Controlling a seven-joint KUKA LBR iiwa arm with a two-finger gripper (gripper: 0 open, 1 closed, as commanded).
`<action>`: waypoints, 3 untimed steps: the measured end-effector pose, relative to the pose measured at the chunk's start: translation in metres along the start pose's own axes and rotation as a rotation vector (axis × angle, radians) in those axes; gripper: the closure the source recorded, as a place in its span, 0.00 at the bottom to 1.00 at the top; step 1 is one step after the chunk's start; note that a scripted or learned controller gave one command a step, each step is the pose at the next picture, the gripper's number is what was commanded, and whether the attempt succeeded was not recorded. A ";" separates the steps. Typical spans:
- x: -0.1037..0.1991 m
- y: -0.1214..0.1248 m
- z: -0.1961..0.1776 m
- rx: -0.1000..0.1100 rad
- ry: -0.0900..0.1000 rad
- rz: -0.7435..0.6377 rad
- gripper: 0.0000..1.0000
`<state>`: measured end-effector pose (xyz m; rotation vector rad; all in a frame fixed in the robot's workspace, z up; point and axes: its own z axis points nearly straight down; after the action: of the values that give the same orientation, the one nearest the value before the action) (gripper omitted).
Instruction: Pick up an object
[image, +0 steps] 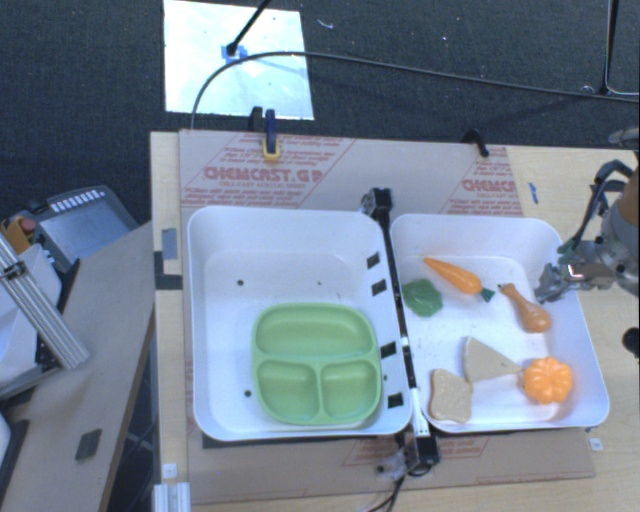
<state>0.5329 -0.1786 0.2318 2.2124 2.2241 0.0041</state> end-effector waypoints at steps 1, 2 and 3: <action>0.057 0.005 0.007 0.004 0.003 -0.004 1.00; 0.112 0.001 -0.004 0.003 0.003 -0.005 1.00; 0.157 0.002 -0.001 0.003 0.003 -0.004 1.00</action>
<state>0.5337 -0.0219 0.2331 2.2113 2.2315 0.0042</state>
